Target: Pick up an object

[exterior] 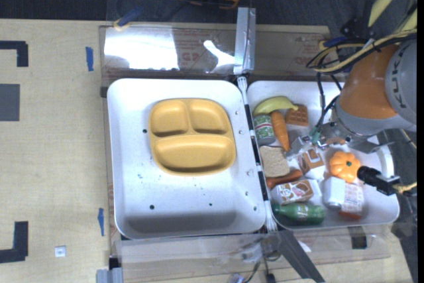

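1. Reaching over the right bin (391, 209) is the step in hand; nothing is seen lifted yet.
2. The objects lie crowded there: banana (275, 104), carrot (281, 130), small pumpkin (344, 166).
3. The arm (371, 93) is bent down from the right.
4. Whether the end effector (322, 137) is spread cannot be told.
5. Next, one object must be singled out.

Bright, even overhead light; glare on the clear panel (169, 50); slightly soft focus.
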